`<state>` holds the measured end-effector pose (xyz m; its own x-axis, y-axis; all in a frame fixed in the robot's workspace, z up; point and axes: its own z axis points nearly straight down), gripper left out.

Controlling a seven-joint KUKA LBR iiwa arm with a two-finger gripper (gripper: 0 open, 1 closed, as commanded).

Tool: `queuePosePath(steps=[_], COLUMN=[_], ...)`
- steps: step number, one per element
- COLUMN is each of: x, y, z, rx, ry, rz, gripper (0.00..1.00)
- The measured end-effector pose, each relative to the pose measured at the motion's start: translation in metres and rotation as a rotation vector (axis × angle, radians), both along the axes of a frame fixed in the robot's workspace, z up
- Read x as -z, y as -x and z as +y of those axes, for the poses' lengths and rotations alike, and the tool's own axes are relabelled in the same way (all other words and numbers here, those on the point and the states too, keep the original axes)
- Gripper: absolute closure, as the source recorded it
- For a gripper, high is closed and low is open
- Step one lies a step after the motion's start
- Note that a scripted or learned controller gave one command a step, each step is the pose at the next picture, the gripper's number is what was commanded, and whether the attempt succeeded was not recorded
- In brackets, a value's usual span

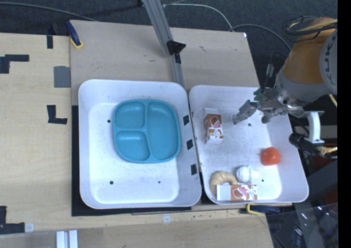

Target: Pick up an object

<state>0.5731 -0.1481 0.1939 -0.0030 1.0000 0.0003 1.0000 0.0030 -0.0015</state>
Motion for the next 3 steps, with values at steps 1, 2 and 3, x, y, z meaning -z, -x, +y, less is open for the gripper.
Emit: queuePosePath(steps=[1,2,3], x=[0.000,0.064,0.106], y=[0.000,0.002,0.002], z=[0.000,0.005,0.005], rx=[0.000,0.001,0.002], ry=[0.000,-0.001,0.002], rz=[0.000,0.006,-0.002], gripper=[0.00,0.00,0.00])
